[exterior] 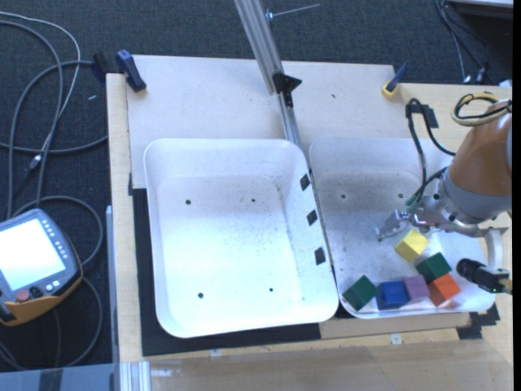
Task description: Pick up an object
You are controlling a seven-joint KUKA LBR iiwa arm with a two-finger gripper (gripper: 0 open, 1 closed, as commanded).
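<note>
The gripper hangs low in the right bin, just left of the yellow cube; whether its fingers are open or shut I cannot tell. The cube is small, bright yellow and tilted on the bin floor. Below it, a dark green cube, orange cube, purple cube, blue cube and green cube cluster along the bin's near wall.

Robotics lab: teach pendant, cables

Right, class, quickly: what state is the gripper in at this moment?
Gripper: low in the right bin, just above the yellow block; open or closed cannot be told, and no block shows in its grasp.
</note>
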